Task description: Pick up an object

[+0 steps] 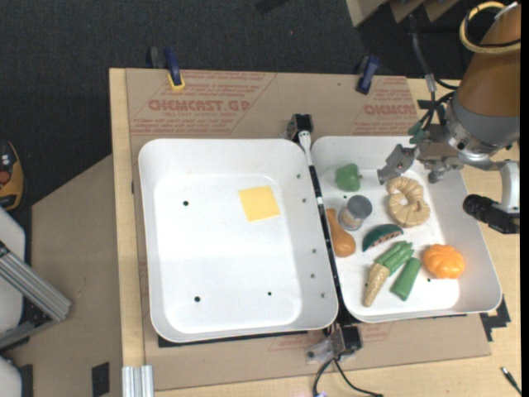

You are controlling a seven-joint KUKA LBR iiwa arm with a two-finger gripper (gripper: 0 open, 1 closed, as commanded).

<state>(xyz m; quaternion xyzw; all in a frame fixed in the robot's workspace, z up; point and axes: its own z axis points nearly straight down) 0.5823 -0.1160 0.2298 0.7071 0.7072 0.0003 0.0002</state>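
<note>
While the gripper (405,162) hangs over the upper part of the right bin (488,265), nothing sits between its fingers; whether they are spread wide or narrow cannot be told from this slanted view. The step in hand looks like the approach, before any grasp.

Several candidates lie in that bin. A braided bread (408,201) is just beside the gripper, at about 6 o'clock from it. A green pepper (348,175) lies at 9 o'clock, and a small grey can (357,210) at 7 o'clock. An orange pumpkin (444,260) rests farther, near 5 o'clock. In the left bin (161,222) a yellow square (259,203) lies alone.

The next move probably calls for choosing one object, centring above it, then descending straight.
</note>
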